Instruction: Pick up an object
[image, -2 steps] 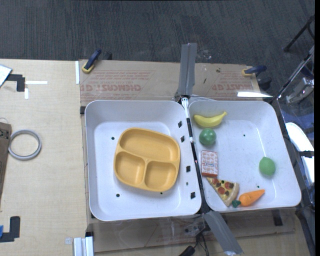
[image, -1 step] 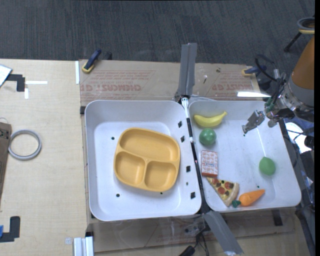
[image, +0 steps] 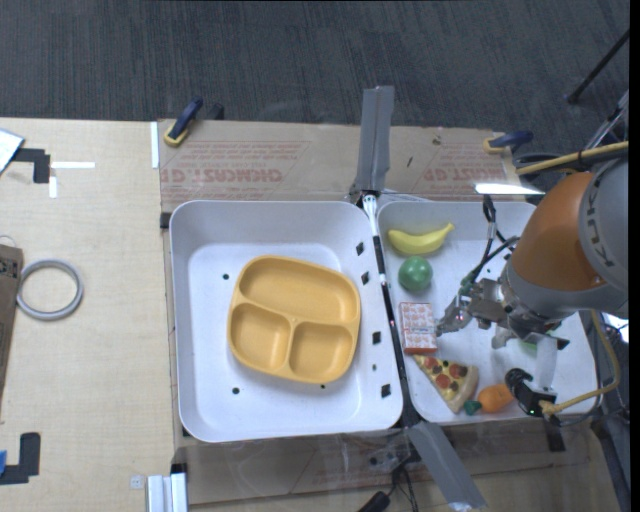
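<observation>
While the metal two-finger gripper (image: 455, 318) hangs open at right of centre, just beside the small red-and-white carton (image: 417, 326), I'd centre squarely over it before closing.

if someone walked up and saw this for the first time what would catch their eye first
Probably the yellow divided plate, lying alone in the left bin. Next, the grey arm with its orange band reaching in from the right over the right bin, where a banana, a green ball, a pizza slice and a small red-and-white packet lie scattered.
</observation>
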